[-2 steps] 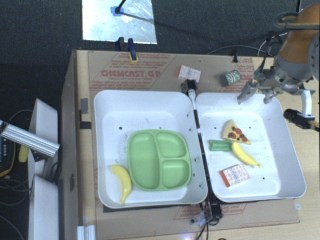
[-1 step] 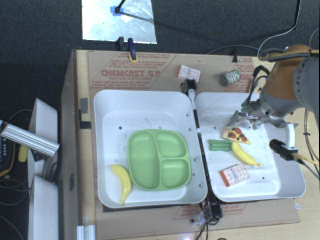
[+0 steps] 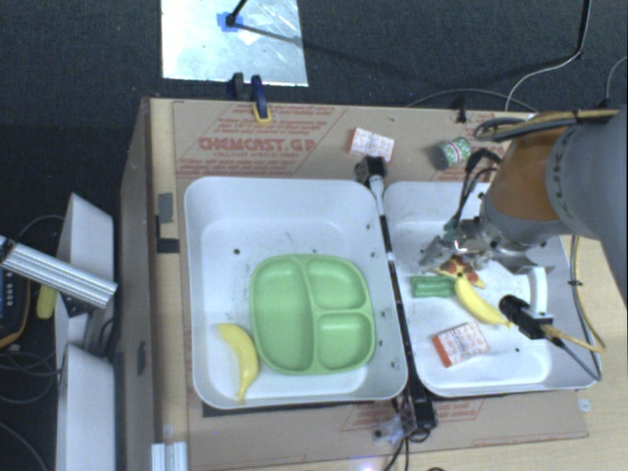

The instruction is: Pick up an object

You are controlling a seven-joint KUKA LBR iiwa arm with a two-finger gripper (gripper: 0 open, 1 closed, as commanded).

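My gripper [image 3: 444,254] is low inside the right bin [image 3: 422,202], over its middle. Just below it lie a small green bar [image 3: 429,286] and a small orange-and-red item [image 3: 469,276]. A yellow banana [image 3: 479,303] lies slanted beside them. A red-and-white packet [image 3: 459,342] rests nearer the front wall. The grey arm with its orange band [image 3: 520,180] comes in from the right and hides part of the bin floor. I see nothing clearly held in the gripper.
The left bin [image 3: 285,204] holds a green divided plate [image 3: 312,312] and a second banana [image 3: 240,357] at its front left. On the cardboard behind the bins sit a small green roll [image 3: 453,151] and a red-and-white tag [image 3: 372,143].
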